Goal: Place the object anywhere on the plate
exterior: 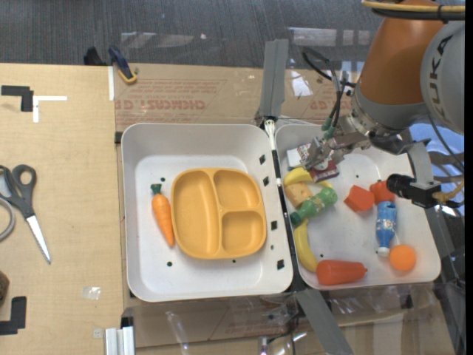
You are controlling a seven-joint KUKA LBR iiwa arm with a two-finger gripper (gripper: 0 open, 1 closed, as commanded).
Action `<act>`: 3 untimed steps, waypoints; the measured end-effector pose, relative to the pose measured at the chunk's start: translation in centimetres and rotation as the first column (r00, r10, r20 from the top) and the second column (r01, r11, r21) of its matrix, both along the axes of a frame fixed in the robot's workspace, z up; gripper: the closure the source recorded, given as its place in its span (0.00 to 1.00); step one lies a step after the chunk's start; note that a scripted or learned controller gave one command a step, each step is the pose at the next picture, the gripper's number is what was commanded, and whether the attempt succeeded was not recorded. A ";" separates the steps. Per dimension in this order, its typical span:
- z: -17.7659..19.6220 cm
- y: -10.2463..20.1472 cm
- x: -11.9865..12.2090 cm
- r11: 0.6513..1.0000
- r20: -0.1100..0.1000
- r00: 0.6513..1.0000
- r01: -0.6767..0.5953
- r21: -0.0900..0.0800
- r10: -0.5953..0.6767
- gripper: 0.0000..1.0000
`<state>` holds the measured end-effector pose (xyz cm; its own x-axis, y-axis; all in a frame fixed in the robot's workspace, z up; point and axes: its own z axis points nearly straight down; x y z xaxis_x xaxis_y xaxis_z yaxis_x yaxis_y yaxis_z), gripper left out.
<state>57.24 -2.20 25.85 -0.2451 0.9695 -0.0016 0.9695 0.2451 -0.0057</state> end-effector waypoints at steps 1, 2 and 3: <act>-6.8 6.0 -1.0 1.000 0.001 1.000 0.008 0.001 -0.008 1.00; -11.6 16.3 -3.4 0.999 0.000 0.999 0.042 0.000 -0.042 1.00; -11.5 16.3 -3.4 0.999 0.001 0.999 0.042 0.000 -0.042 0.00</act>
